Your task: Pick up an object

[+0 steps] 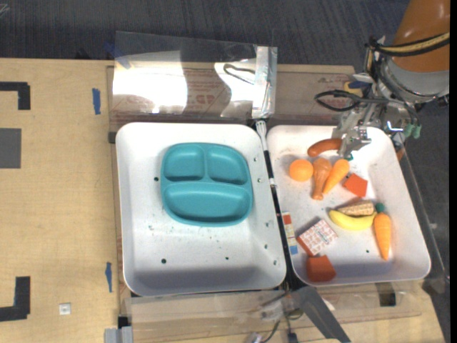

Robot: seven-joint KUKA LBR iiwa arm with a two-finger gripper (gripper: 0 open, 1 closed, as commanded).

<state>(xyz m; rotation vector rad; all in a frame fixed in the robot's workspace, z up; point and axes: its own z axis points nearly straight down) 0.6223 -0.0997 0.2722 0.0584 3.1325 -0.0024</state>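
Red block (320,268) at the right bin's (408,213) near edge, carrots (330,176) clustered at its far end, grey arm (421,41) reaching down from the right, claw (354,143) just over them, grip unclear, divided teal plate (207,182) in left bin (136,213)

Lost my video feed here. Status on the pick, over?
Gripper low over right bin's far end, by the carrot pair and sausage. Nothing seen held. Orange ball, red block crowd close.
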